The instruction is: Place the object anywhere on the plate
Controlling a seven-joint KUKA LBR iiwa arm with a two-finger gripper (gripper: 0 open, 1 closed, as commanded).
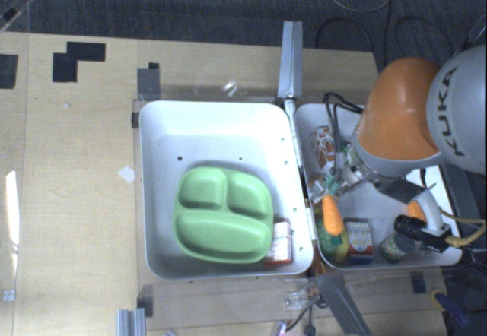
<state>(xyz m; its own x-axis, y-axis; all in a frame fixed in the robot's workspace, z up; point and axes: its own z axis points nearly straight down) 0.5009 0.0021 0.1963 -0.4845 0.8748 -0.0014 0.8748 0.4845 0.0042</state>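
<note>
Carrot (331, 214) seems the likeliest object for this task. It lies in the right bin (304, 118), to the right of the green divided plate (223, 213) and across the bins' shared wall. Its long axis runs parallel to that wall, narrow end pointing away from the camera. The gripper (340, 179) hangs just beyond that narrow end, also right of the plate, under the orange-banded wrist. Whether it is open or closed cannot be told, and nothing is visibly held. A small carton (281, 242) touches the plate's near right corner.

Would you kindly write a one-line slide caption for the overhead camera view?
Robot arm reaches into the right bin of small items beside a carrot; green plate waits in the left bin.
</note>
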